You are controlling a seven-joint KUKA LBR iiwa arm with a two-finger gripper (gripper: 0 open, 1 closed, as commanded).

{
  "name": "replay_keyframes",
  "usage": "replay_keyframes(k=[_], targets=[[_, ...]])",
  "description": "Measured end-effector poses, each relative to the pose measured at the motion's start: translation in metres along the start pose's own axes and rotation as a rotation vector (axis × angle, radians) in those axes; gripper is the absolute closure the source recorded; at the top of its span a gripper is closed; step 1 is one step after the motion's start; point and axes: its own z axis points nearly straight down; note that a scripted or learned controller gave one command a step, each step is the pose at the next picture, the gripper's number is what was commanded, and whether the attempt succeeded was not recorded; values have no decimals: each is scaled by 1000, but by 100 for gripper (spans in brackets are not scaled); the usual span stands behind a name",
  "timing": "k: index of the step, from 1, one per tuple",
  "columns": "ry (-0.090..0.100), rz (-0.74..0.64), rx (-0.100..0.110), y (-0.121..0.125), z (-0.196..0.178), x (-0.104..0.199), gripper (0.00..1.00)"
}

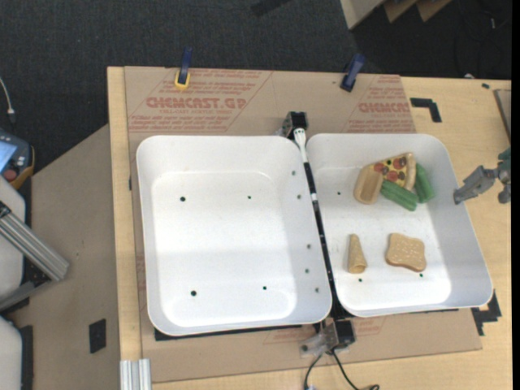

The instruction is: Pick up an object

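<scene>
The right bin [380, 289] holds several toy foods. At its back lie a pizza slice [396, 167], a tan bread piece [367, 187] and two green pods [400, 196], all bunched together. Nearer the front are a small tan cone [357, 253] and a slice of toast [405, 253], each lying apart. My gripper [471, 189] is at the far right, just outside the right bin's right wall and level with the green pods. It touches none of the objects.
The left bin [219, 234] sits beside the right one on a cardboard sheet [244, 96] clamped at the back by two clips [184, 71]. A black hinge strip [313, 210] runs between the bins.
</scene>
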Motion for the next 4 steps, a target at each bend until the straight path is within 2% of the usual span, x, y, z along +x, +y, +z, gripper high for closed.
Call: replay_keyframes(k=[1,2,3,4], targets=[[2,0,4,-30,-82,0,0],[2,-1,9,-28,-87,0,100],[4,-5,6,-27,-145,33,100],[6,-7,9,-19,-162,92,100]])
